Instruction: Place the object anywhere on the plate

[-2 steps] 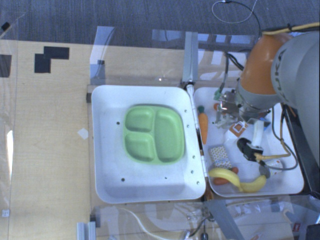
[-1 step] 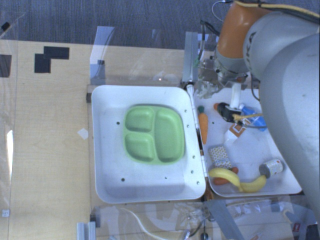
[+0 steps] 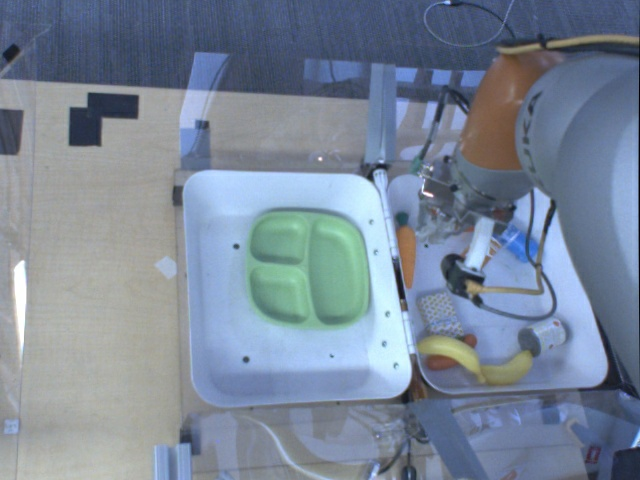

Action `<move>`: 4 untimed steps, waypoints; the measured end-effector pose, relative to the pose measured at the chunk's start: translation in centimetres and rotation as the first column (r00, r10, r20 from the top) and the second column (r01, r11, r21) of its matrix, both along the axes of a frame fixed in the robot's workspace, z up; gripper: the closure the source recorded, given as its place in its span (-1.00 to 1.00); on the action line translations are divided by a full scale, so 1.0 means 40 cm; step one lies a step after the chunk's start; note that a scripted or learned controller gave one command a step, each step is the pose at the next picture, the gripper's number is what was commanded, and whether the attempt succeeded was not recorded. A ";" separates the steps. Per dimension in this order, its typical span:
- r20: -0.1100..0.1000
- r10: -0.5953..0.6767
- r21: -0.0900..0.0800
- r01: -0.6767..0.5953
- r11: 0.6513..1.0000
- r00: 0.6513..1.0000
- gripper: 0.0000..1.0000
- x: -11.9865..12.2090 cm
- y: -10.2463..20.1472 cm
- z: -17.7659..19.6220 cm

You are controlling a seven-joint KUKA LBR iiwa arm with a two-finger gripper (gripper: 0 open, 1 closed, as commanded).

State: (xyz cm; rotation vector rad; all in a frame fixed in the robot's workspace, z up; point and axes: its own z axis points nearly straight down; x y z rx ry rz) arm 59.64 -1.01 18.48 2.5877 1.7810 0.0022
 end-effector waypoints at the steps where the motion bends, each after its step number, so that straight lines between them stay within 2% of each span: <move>1: 0.005 0.300 -0.004 -0.300 0.954 0.954 1.00 0.139 -0.186 0.075; 2: 0.004 0.426 -0.003 -0.426 0.905 0.905 1.00 0.184 -0.040 0.003; 3: 0.003 0.446 -0.002 -0.446 0.895 0.895 1.00 -0.048 0.005 0.002; 4: 0.004 0.540 -0.003 -0.540 0.842 0.842 1.00 0.183 0.002 0.058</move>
